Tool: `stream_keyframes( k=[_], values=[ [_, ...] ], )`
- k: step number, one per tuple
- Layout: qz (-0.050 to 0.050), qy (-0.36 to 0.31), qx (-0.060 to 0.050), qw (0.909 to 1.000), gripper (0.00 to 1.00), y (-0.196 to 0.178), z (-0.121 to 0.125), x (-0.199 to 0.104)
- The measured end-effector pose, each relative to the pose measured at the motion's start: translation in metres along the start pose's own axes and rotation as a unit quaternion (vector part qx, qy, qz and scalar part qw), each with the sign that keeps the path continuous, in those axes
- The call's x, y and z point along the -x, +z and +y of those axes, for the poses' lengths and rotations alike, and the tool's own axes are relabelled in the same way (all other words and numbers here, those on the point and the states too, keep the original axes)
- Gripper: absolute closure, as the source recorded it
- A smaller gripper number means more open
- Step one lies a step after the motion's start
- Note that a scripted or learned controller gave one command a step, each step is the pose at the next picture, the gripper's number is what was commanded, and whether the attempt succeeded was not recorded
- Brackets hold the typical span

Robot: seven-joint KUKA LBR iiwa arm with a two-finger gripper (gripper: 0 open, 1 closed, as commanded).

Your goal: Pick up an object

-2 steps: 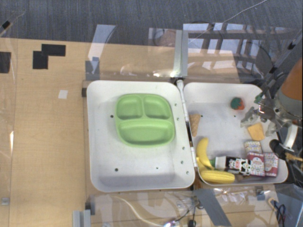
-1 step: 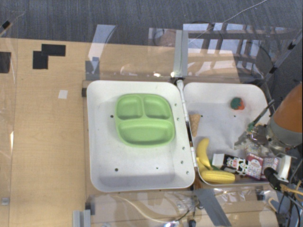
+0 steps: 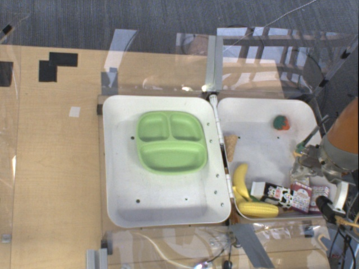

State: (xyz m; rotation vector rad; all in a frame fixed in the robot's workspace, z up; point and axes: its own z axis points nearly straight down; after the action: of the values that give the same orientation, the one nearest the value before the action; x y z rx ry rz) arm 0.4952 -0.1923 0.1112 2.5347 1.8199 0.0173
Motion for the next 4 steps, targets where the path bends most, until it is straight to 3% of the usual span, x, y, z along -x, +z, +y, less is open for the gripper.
stream_keyframes(
  k=[1, 2, 3, 4],
  values=[
    [0.002, 0.275, -0.005, 0.9613, 1.0, 0.019, -0.013, -0.098],
    [0.001, 0.123, -0.012, 0.9923, 1.0, -0.074, -0.028, -0.187],
    [0.002, -0.043, -0.011, 0.999, 1.0, -0.095, 0.018, -0.066],
    [0.002, -0.046, -0.011, 0.9989, 1.0, -0.105, 0.018, -0.067]
  ],
)
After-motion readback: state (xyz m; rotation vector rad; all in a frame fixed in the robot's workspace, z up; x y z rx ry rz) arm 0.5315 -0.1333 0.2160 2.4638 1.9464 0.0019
